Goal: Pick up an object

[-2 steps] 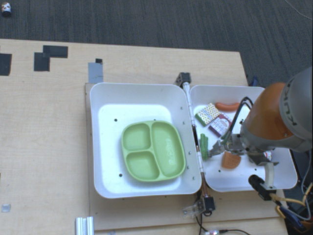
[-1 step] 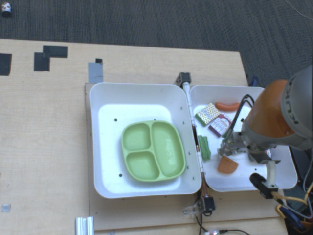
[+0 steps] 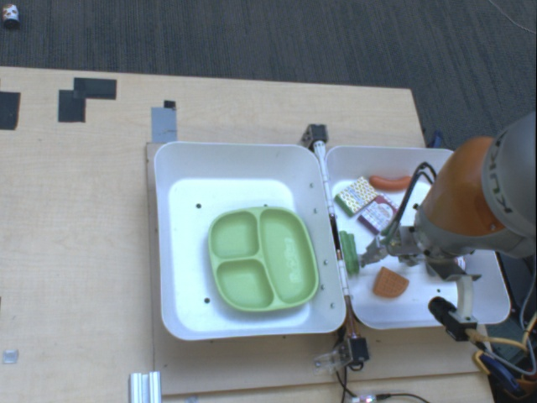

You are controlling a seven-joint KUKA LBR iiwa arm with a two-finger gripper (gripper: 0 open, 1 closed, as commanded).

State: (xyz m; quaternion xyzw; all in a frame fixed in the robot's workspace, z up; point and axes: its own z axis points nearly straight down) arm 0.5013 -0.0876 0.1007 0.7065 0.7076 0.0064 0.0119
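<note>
Camera view is looked at from the near edge of the bench (image 3: 75, 225) to the far edge. Nearest, an orange wedge (image 3: 390, 284) is seen by the near edge of the right bin (image 3: 495, 305). Just past it, the pincer (image 3: 379, 250) is seen low in that bin, and whether it is open or clenched cannot be told. A green block (image 3: 348, 253) is seen beside the bin's left wall. Farther back, one purple packet (image 3: 377, 212), one dotted green card (image 3: 356, 194) and one red sausage (image 3: 391, 180) are counted. One green plate (image 3: 263, 259) is seen in the left bin (image 3: 180, 183). The wedge could be pushed away if it is missed, because the things are packed close.
</note>
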